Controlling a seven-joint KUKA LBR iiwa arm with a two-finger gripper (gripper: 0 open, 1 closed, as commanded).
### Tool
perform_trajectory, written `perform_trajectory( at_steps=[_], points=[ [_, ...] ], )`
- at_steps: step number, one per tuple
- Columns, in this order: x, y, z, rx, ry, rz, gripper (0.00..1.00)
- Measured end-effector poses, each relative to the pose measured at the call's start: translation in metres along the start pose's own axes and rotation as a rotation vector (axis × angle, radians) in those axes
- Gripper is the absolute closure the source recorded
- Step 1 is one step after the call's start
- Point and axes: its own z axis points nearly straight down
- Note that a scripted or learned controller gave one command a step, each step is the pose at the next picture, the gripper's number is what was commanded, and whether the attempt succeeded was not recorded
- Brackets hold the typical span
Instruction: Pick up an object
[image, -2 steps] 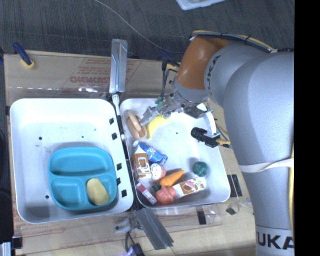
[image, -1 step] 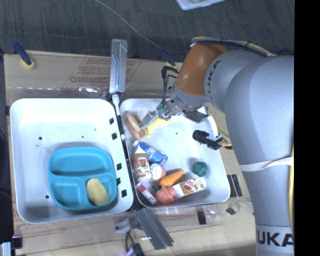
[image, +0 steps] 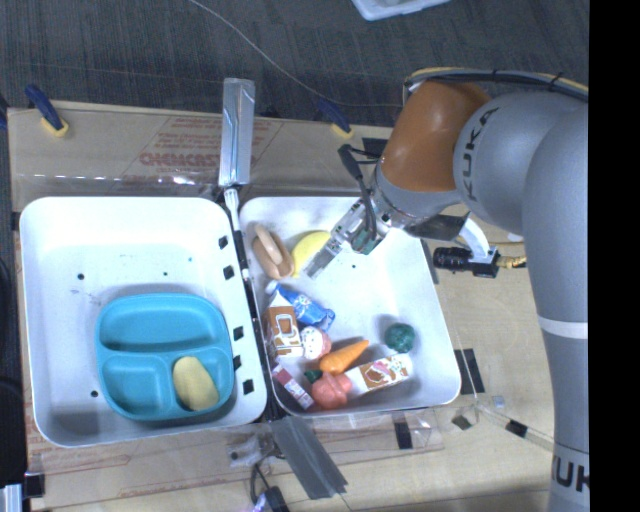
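Gripper beside yellow fruit (carton print seemingly unreadable).

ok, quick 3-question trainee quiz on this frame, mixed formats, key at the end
1. True or false: the blue tray sits in the right bin.
2. Multiple choice: what lies in the tray's lower right compartment? A) the carrot B) a yellowish potato-like item C) the dark green ball
3. Short answer: which item is the gripper closest to?

Key
1. False. It sits in the left bin.
2. B.
3. The yellow lemon-like item, at the back of the right bin; the fingertips overlap its edge in this view, and no grasp is visible.
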Motion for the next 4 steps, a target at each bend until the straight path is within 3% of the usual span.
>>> perform_trajectory(
  at_steps=[1,2,3,4],
  points=[
    [0.005,-0.021,-0.014,0.003,0.005,-0.059,0.0],
    [0.023,-0.008,0.041,0.002,0.003,0.271,0.0],
    [-0.011,0.036,0.042,0.001,0.002,0.448,0.0],
    [0.041,-0.021,0.014,0.003,0.003,0.318,0.0]
  ],
)
